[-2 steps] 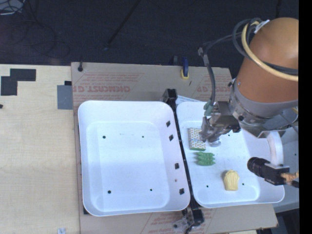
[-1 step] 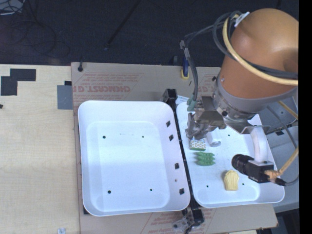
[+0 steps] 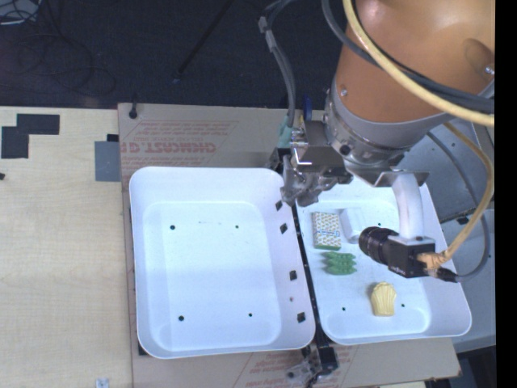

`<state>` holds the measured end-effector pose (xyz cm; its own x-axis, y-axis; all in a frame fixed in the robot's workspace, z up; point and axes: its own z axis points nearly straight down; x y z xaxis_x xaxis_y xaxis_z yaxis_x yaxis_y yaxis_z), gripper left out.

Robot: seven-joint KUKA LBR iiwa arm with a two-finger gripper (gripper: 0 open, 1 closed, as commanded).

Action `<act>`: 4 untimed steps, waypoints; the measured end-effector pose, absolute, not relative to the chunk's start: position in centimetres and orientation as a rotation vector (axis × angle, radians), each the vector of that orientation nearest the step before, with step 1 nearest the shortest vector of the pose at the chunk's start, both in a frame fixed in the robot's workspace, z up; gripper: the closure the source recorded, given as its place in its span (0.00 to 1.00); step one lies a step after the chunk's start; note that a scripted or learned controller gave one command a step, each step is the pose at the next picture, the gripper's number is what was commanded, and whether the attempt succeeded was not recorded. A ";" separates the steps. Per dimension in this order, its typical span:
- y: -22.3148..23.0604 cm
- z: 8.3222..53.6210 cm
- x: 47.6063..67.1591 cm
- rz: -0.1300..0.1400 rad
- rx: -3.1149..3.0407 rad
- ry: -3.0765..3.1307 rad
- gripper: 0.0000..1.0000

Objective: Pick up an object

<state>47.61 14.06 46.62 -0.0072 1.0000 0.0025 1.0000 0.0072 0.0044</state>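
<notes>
Pale wooden table (image 3: 65,241), carrying a brown cardboard sheet with red lettering (image 3: 186,144) on which two shallow white plastic bins stand side by side, their inner rims touching. Left white bin (image 3: 141,257): smooth floor with a few small dark holes. Right white bin (image 3: 440,318): three items, all on its left half. Item one, flat rectangular packet with a white and pale-blue chequered pattern (image 3: 326,228), farthest of the three. Item two, small dark-green ridged piece (image 3: 339,263), just near of the packet and slightly apart from it. Item three, small yellow rounded ribbed piece (image 3: 384,299), nearest and to the right of the green one, lying apart. Grey robot arm with orange band (image 3: 404,47), entering from the far right. Metal hand (image 3: 303,186): over the far left corner of the right bin, just far of the chequered packet; spread or pressed together cannot be told, and nothing is seen held in it.
</notes>
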 end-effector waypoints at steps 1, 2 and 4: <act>18.8 49.4 47.6 0.000 2.216 2.228 1.00; 21.6 51.5 47.6 -0.002 2.219 2.225 1.00; 24.4 53.7 49.8 -0.006 2.221 2.223 1.00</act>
